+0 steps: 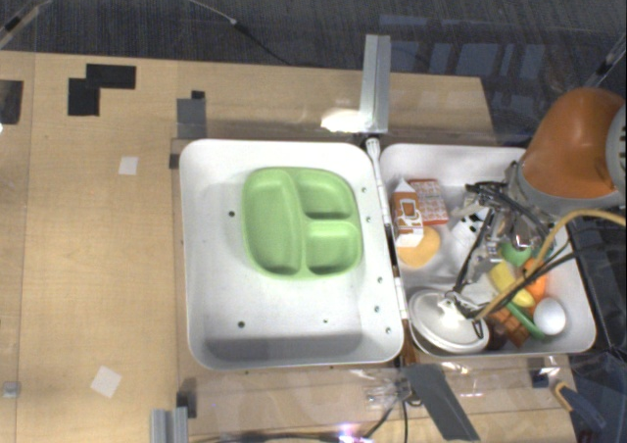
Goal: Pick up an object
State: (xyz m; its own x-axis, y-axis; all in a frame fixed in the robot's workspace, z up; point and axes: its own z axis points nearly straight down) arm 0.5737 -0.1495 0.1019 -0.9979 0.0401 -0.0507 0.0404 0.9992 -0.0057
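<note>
Nothing is seen lifted: the jaws (468, 286), whose state cannot be told, are lowered into the right white bin (446, 159) over the shiny metal bowl (446, 323); grasping remains undone.

Light is even and fairly bright from overhead, with a white glare spot on the bench (342, 122) up-left of the gripper (487, 235). A soft grey shadow lies along the near wall of the left bin (284, 345), far left of it. The orange band (578, 142) above it looks blurred; the floor at top is dim.
</note>
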